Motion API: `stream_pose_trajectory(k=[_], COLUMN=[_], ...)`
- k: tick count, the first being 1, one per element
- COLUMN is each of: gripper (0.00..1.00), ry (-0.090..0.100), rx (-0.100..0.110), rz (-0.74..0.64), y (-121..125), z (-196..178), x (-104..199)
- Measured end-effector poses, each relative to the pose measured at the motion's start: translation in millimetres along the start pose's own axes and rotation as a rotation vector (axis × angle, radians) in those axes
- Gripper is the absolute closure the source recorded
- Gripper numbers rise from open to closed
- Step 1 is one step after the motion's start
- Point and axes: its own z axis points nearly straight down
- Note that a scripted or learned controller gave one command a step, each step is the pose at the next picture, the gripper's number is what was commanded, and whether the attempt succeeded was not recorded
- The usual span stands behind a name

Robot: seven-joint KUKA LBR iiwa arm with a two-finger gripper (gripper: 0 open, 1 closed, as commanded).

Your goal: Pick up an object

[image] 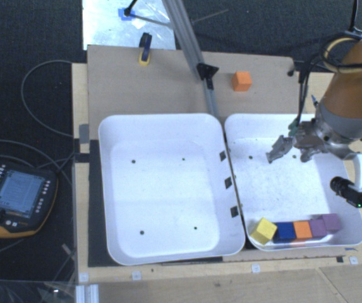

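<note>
In the right bin, several small blocks line the near wall: a yellow block, a blue block, an orange block and a purple block. My gripper hangs over the upper middle of that bin, well above and behind the row of blocks. Its two grey fingers are spread apart with nothing between them.
The left bin lies beside the right one. An orange cube rests on the brown board behind the bins. A slanted metal pole crosses above the bins' junction. A teach pendant lies at far left.
</note>
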Motion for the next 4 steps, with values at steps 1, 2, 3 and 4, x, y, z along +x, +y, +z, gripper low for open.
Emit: stream_pose_trajectory(k=[1,2,3,4], gripper=[0.00,0.00,0.00,0.00], ry=[-0.006,0.000,-0.001,0.001], rx=[-0.009,0.004,-0.001,0.008], rz=[0.004,0.002,0.001,0.005], y=[4,-58,-56,-74], z=[-86,-60,-61,100], x=[-54,-41,-41,-110])
